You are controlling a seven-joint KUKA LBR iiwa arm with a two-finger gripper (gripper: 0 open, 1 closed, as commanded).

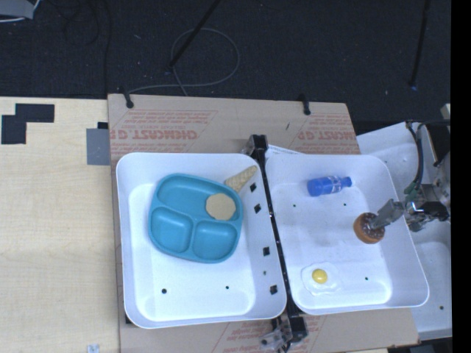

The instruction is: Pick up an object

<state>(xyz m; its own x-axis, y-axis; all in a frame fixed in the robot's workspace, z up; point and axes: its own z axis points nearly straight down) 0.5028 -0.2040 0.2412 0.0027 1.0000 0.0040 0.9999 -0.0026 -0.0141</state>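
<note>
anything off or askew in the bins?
Mostly tidy. The blue bottle lies on its side in the right bin. In the left bin, a tan cone-like piece leans over the blue divided plate's rim. No spills or visible damage.

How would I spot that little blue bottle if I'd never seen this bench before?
Look at the right-hand white bin, the one nearer the arm. In its upper part lies the blue bottle, on its side. Its neighbours are a brown round object by the end effector and a fried egg lower down; it is that bin's one blue thing.
</note>
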